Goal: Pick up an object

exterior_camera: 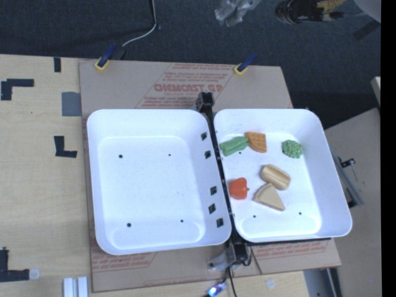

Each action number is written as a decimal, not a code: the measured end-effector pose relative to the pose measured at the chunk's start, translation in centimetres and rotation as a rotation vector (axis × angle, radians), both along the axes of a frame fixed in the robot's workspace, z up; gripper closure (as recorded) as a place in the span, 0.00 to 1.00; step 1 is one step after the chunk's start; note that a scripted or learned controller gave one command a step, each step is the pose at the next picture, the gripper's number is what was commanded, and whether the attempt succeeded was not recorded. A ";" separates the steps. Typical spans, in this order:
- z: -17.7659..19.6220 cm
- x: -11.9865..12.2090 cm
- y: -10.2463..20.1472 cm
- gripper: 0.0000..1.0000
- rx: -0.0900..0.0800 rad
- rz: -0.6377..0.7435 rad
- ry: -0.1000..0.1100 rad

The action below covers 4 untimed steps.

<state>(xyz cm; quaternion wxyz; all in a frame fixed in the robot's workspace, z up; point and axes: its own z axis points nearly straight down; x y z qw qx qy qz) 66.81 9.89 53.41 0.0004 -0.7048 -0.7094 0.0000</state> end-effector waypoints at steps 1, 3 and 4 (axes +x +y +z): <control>0.0 0.0 5.7 1.00 0.000 -0.001 0.000; 0.0 0.0 2.3 1.00 -0.002 -0.012 0.001; -9.8 -0.3 -6.5 1.00 -0.005 -0.015 0.012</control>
